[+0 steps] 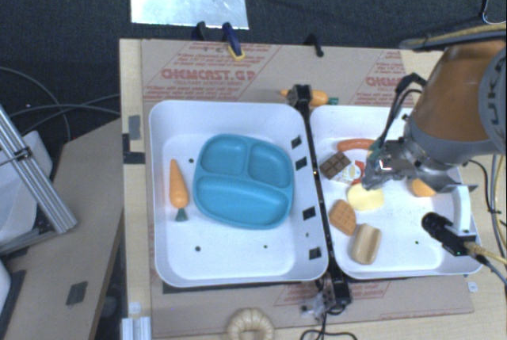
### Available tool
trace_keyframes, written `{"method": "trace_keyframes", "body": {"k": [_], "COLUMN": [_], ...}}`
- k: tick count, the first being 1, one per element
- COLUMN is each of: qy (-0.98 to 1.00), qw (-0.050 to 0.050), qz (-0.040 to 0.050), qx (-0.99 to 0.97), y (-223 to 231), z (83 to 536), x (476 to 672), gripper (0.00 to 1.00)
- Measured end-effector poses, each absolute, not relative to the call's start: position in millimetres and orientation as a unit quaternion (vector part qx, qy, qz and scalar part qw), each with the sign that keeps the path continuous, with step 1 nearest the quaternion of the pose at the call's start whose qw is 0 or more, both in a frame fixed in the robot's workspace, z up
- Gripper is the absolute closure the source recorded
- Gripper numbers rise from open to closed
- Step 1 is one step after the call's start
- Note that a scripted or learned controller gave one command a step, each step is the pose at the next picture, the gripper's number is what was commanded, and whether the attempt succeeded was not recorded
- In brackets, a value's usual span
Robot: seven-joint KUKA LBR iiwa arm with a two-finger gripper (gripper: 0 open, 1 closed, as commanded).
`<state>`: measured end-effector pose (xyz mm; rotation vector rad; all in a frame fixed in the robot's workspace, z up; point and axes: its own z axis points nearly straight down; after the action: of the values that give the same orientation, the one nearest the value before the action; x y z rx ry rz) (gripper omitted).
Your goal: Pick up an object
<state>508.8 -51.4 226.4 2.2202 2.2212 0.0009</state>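
Observation:
My gripper [379,171] hangs low over the middle of the right bin [412,259], coming down from the grey and orange arm at the right. Directly beneath and just left of it lie a pale yellow round piece [365,199] and a small red and white item [359,170]. A brown chocolate bar piece [335,166] and an orange sausage [354,145] lie to its left and behind it. A waffle square [343,216] and a tan bread roll [365,243] sit nearer the front. To the gripper's right, an orange chunk [422,188] peeks out by the wrist.
The left bin [162,172] holds a blue divided plate [242,178] and a carrot [178,184]. The black-clipped divider [313,180] runs between the bins. A small orange item [318,98] lies behind the bins, and a beige ring [249,324] lies on the bench in front.

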Motion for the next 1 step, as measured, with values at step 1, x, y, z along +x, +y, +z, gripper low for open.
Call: {"method": "trace_keyframes", "body": {"k": [1], "qy": [0.708], "qw": [0.001], "qz": [0.0008], "qx": [0.706], "y": [-49.5], "z": [232.3], "x": [508.8], "gripper": [1.00]}}
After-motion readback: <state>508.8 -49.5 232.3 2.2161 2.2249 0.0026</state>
